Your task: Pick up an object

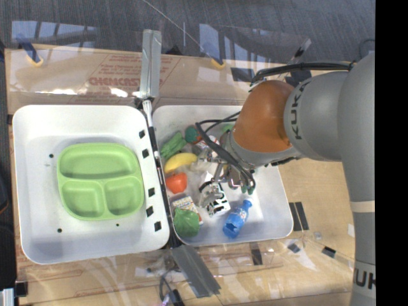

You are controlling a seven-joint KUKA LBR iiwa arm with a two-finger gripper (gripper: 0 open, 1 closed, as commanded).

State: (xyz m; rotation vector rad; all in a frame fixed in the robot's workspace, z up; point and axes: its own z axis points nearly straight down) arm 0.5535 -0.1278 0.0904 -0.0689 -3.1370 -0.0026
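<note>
Resting on a tan bench (319,190) (grey carpet beyond), jaws' state unclear.

Bench (319,231): light wooden top, partly covered by clear plastic sheeting with red print (text not legible). Bore two shallow white bins, side by side and touching. Right bin (278,206): lay directly beneath the gripper (218,195). Left bin (29,171): lay well to the gripper's left in the camera view. Black tape marks sat on the wood beyond the right bin.
</note>
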